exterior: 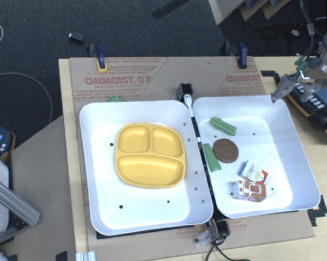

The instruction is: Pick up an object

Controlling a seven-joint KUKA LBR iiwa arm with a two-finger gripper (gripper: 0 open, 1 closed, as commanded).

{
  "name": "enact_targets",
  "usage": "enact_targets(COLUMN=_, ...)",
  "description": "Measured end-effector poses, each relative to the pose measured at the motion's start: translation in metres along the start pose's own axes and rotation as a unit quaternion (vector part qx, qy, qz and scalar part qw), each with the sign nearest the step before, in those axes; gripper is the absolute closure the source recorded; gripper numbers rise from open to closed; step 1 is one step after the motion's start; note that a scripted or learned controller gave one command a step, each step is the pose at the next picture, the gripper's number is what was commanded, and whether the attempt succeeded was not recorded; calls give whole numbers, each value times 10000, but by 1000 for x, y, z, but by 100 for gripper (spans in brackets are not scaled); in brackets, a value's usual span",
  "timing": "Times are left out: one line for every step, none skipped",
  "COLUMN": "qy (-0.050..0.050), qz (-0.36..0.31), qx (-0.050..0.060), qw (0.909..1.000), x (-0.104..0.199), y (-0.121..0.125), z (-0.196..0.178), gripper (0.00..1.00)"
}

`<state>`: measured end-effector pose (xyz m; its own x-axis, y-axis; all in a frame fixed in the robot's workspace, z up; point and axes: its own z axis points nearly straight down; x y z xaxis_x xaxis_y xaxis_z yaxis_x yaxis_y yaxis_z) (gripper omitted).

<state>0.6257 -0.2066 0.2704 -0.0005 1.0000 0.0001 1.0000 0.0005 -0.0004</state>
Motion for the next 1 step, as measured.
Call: enact_targets(qy=-10, qz=-6, qx=-22, qw=10000, x=0, y=1, z=-11, gripper=100)
